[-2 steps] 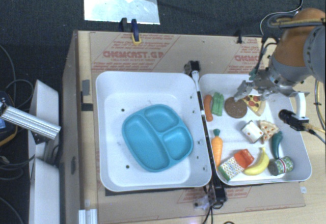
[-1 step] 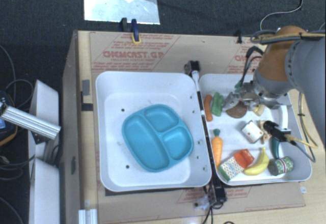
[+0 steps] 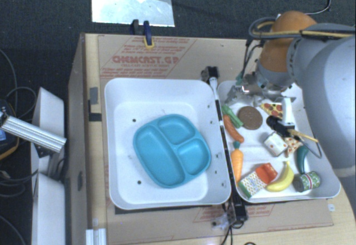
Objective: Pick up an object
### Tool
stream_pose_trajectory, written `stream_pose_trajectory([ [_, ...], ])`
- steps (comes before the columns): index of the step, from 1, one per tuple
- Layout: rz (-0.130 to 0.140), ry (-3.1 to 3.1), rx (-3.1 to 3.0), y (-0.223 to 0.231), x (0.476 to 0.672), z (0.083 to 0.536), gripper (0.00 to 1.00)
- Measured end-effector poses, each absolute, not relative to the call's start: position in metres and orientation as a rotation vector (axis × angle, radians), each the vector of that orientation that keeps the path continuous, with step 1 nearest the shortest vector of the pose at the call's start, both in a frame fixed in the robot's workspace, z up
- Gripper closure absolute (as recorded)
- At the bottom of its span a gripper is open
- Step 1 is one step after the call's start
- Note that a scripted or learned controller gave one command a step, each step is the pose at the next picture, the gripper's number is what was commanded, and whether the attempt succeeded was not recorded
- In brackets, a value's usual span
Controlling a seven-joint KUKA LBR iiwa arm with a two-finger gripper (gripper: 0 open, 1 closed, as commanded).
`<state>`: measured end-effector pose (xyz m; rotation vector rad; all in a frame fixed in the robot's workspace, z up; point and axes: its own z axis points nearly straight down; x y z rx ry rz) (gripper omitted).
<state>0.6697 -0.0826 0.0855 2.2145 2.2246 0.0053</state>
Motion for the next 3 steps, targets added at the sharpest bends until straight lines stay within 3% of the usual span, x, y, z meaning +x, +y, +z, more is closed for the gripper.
stream_pose_trajectory([
  [1,-0.001,2.222,2.22,-0.108,0.586,0.084,0.0],
  [2,0.003,2.223,2.216,-0.108,0.629,0.085,0.0],
  [3,0.001,2.223,2.218,-0.112,0.622,0.085,0.0],
])
